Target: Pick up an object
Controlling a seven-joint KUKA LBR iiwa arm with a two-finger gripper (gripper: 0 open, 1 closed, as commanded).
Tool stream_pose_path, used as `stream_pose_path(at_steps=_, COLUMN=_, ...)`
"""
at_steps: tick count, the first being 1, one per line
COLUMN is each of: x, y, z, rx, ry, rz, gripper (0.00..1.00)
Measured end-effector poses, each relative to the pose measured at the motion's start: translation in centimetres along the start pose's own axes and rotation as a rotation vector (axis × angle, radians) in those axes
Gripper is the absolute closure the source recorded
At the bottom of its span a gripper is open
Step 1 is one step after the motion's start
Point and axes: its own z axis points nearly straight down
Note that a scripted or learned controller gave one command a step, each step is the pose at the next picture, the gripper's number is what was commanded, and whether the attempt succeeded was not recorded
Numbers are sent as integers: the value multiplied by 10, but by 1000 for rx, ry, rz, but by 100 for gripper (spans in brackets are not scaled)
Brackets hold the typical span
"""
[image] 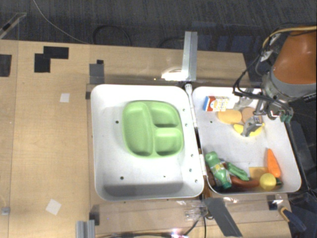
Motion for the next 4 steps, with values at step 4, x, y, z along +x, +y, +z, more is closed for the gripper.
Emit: stream_pose_path(at_steps=4, x=88, y=18, z=89, rx=17, ry=-37, rz=-261, gripper=0)
